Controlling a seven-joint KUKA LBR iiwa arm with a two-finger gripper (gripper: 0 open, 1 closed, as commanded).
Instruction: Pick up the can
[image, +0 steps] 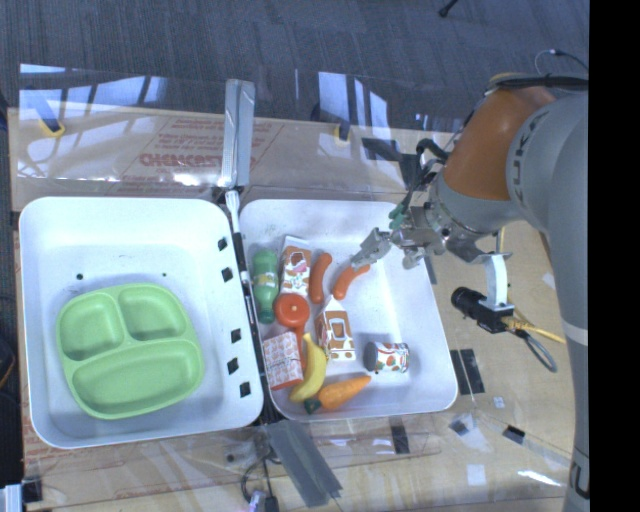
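Operator: Camera view status?
Technician: The can (389, 357) lies on its side in the right bin (432, 330), ungrasped. The gripper (385, 243) hovers above, its finger state indeterminable. Pickup pending.

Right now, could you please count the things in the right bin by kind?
Can: 1
Cartons: 3
Carrots: 2
Sausage: 1
Banana: 1
Tomato: 1
Green vegetable: 1
Total: 10
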